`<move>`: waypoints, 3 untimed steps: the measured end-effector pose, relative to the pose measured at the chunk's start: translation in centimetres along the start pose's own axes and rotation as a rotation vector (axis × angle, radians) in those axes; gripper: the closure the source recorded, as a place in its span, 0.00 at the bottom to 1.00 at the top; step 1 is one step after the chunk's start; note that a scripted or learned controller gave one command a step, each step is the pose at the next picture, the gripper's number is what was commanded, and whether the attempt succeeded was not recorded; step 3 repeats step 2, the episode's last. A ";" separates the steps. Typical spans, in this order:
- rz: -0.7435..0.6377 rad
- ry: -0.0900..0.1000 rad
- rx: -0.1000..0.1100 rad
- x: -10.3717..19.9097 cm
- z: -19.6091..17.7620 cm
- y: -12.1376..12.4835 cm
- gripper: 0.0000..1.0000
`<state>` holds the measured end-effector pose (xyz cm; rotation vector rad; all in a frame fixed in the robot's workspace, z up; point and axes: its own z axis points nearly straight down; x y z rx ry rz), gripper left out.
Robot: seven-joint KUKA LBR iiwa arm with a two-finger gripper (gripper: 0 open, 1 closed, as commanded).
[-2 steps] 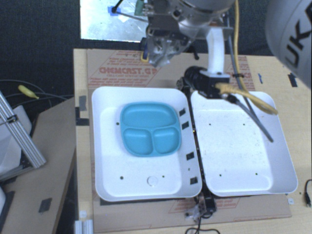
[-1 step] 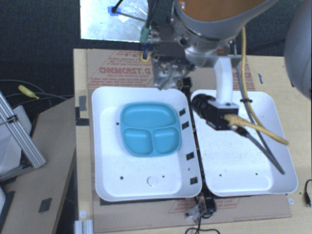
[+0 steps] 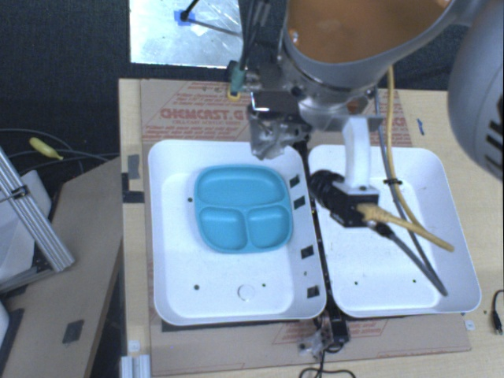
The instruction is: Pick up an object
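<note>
A fixed overhead camera looks down aslant at left bin (image 3: 177, 282) and right bin (image 3: 429, 187).

End effector (image 3: 272, 142) hovering at the far rim of the left bin (image 3: 177, 290).
The grey arm (image 3: 354, 22) is reaching in from 2 o'clock, its end effector hanging at the left bin's 1 o'clock corner, just beside the seam with the right bin (image 3: 441, 282). A blue three-compartment plate (image 3: 242, 209) is lying flat mid-bin, near the end effector's 7 o'clock. Both bins are sitting side by side on the table (image 3: 197, 105).
</note>
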<state>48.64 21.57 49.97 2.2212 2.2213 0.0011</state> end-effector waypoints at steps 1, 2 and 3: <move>0.001 -0.003 0.007 -1.6 10.7 0.0 1.00; -0.004 0.000 0.003 2.0 18.6 0.0 1.00; -0.004 0.000 0.003 2.0 18.6 0.0 1.00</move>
